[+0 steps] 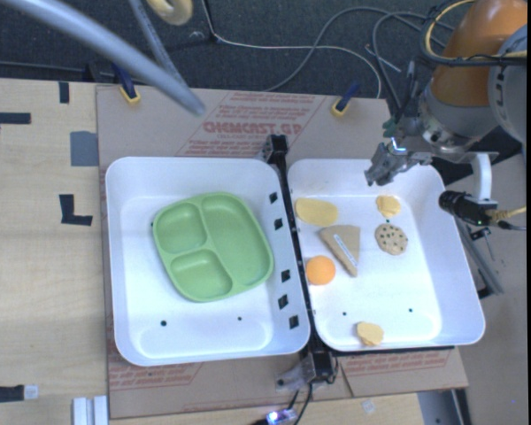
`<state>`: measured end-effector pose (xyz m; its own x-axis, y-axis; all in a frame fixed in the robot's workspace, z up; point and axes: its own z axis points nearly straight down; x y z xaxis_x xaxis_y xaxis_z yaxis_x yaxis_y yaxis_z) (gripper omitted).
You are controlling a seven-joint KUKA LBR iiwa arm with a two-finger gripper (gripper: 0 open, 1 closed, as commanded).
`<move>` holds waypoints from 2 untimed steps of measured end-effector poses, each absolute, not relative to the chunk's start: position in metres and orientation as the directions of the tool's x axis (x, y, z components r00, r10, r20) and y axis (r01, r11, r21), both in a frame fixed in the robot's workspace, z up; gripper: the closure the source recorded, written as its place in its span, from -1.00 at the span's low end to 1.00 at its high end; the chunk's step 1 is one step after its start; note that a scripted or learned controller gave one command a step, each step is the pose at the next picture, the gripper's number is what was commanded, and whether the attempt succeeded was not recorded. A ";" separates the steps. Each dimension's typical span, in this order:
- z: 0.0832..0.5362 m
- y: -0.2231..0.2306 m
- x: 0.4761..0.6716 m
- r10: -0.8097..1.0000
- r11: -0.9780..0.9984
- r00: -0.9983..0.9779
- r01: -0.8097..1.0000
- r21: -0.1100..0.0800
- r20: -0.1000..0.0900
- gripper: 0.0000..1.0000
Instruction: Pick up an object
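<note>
The tool (382, 168) hovered near the right bin's (425, 317) far rim—finger state indeterminate—with the small yellow piece (388, 205) apparently directly below.

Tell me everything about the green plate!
The green plate is a pale green tray with rounded corners and a raised rim, and it looks like plastic. It is split into three compartments: two at the far side and one wider one at the near side. It lies flat, turned at a slight angle, on the floor of the left bin. Nothing sits in it. The gripper is over the right bin, well away from it.
</note>
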<state>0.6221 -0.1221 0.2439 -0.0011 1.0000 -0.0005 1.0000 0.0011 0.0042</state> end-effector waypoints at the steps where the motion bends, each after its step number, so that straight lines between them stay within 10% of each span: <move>1: 0.250 -0.072 0.621 1.000 0.006 -0.006 1.000 0.000 0.001 1.00; 2: 0.242 -0.008 0.618 1.000 0.006 -0.006 1.000 -0.001 0.000 1.00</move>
<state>0.6179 -0.0084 0.2424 -0.0056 1.0000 0.0000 1.0000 0.0056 -0.0011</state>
